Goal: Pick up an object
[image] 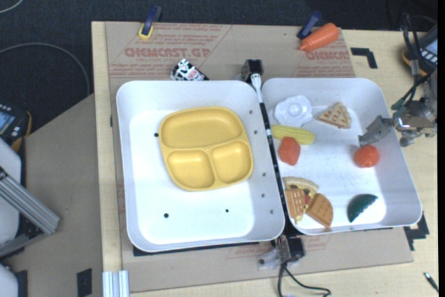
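A: What've you got around the target?

B: You've got two white bins side by side. Left bin (139, 149) holds a yellow divided plate (205, 147) with three compartments, nothing in them. Right bin (396, 170) is the busy one: white fried egg (293, 109) at the top, a sandwich wedge (335, 116) just right of it, corn cob (292, 133) below the egg, a red-orange pepper (289, 150) touching the corn's underside. Bottom left corner: two waffle-looking pieces (309, 202) packed together. Dark green leaf-shaped thing (362, 205) near the bottom right. An orange carrot (319, 37) and a black-and-white toy (188, 71) lie outside the bins on the bench (111, 66).

A: And the target itself?

B: Small round red tomato (366, 156), right side of the right bin, well apart from the other food. Clear floor on its left and below.

A: Arm?

B: Comes in from your right, low over the bin's right rim. Gripper (375, 129) sits just above and right of the tomato, a grey finger (376, 129) angled down toward it. You can't tell from here whether the fingers are spread or closed, or whether they touch the tomato. Nothing visibly between them.
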Tool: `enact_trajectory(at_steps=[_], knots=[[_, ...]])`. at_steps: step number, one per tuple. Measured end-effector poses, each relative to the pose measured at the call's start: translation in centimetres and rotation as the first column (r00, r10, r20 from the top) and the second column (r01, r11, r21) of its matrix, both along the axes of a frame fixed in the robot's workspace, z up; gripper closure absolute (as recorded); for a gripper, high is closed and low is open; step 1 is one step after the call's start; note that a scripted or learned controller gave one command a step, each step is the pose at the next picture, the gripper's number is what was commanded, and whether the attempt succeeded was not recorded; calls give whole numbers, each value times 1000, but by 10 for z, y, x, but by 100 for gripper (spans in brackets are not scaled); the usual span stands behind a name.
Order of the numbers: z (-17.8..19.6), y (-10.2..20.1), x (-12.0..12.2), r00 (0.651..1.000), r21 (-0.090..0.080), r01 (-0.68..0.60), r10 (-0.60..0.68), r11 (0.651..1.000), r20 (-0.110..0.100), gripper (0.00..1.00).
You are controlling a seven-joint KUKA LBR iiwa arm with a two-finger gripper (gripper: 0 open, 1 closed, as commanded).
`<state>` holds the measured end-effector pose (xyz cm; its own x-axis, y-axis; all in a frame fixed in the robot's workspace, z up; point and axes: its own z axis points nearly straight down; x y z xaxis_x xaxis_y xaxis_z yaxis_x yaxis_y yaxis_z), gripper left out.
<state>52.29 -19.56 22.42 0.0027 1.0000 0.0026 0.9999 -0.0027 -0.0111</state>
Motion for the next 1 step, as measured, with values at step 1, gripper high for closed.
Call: enact_trajectory(at_steps=[1], knots=[[6, 0, 3, 1000, -3, -3, 3, 1000, 11, 0]])
